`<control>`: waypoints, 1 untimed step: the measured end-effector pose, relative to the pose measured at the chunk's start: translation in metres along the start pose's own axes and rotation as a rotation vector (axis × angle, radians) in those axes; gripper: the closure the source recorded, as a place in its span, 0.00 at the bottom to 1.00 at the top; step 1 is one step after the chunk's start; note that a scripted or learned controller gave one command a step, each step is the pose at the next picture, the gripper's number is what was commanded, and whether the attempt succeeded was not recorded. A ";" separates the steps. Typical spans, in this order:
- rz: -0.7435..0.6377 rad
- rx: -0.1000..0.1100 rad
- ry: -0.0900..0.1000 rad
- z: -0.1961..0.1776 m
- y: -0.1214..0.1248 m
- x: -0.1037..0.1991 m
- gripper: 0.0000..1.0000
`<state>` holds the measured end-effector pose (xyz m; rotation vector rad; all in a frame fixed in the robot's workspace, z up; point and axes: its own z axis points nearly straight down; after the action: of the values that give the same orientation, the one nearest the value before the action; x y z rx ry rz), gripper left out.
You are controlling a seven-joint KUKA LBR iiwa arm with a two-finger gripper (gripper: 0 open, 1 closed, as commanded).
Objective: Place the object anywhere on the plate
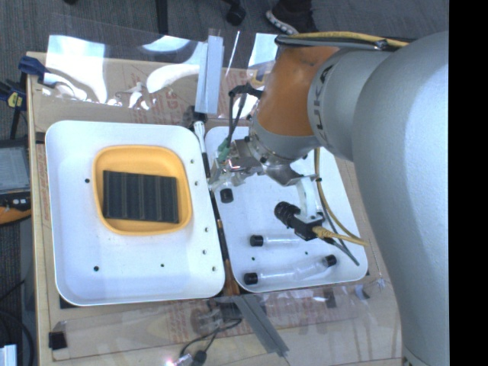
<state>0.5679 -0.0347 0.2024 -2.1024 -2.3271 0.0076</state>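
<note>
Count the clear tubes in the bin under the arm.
2. The shorter tube lies mid-bin; the longer tube lies by the near edge of the bin. The arm hides part of it, so more may be there.

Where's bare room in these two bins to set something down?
Left bin: bare floor between the yellow plate and the bin's near rim, and a narrower strip along its left wall. The plate is mostly covered by a dark ridged block. Right bin: crowded by the arm, two capped tubes and a small black piece.
</note>
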 end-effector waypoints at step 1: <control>-0.049 -0.001 0.001 0.011 0.015 0.067 1.00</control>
<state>0.5763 0.0331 0.1909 -2.0456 -2.3777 0.0052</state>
